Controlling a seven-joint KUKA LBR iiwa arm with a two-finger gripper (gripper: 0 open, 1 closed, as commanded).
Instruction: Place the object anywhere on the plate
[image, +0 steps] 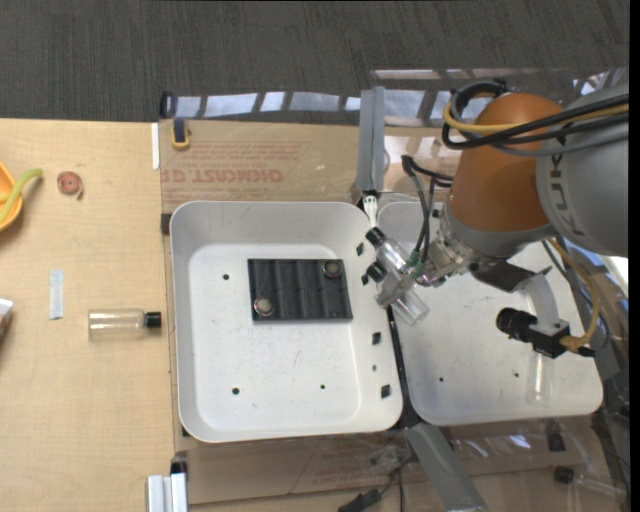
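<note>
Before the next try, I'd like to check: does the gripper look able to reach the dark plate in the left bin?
Probably yes. The gripper hovers at the left bin's right rim, beside the dark plate, with nothing between them.

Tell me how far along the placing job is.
Done: nothing visibly; the dark plate in the left bin carries only two small round pieces. In hand: the gripper hangs over the seam between the bins, and I cannot tell if it holds anything. Left: getting the object onto the plate.
</note>
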